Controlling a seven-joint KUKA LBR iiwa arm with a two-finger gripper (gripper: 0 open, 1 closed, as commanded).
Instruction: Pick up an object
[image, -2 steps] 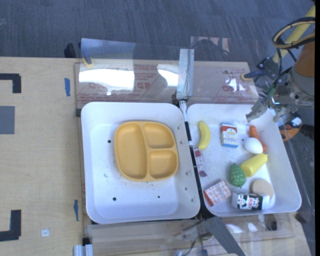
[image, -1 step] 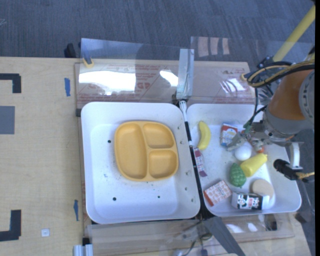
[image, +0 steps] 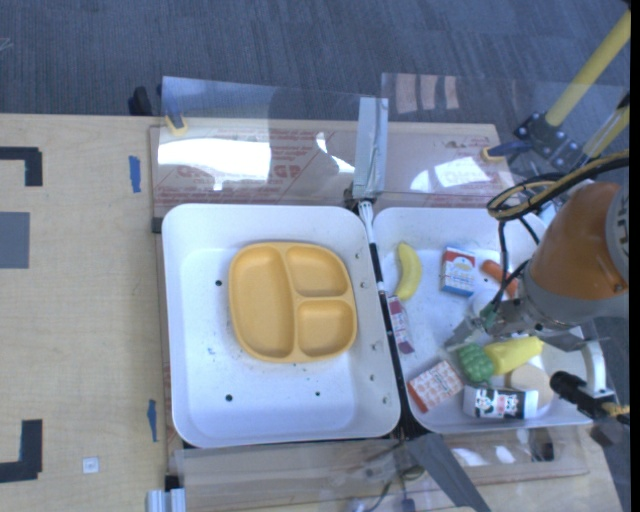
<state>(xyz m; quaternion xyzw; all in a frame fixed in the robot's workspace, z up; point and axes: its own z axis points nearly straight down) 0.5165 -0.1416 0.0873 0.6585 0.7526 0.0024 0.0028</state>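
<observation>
The gripper (image: 487, 322) hangs low in the right bin (image: 432, 240) over a tight cluster — green toy (image: 476, 362), yellow block (image: 514, 351), milk carton (image: 500, 403); its state I cannot tell. Best to descend centred on one piece, clear of neighbours — the banana (image: 407, 270) lies well apart

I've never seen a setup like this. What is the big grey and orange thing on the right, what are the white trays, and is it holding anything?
That is a robot arm, seen from one camera fixed above the bench, looking down at a slant. Its gripper hangs over the right bin, one of two shallow white bins. The left bin contains a yellow divided plate. The right bin holds small items: a banana, a blue and red carton, a green toy, a red and white packet and a small bottle. Whether the gripper holds anything cannot be made out.
</observation>
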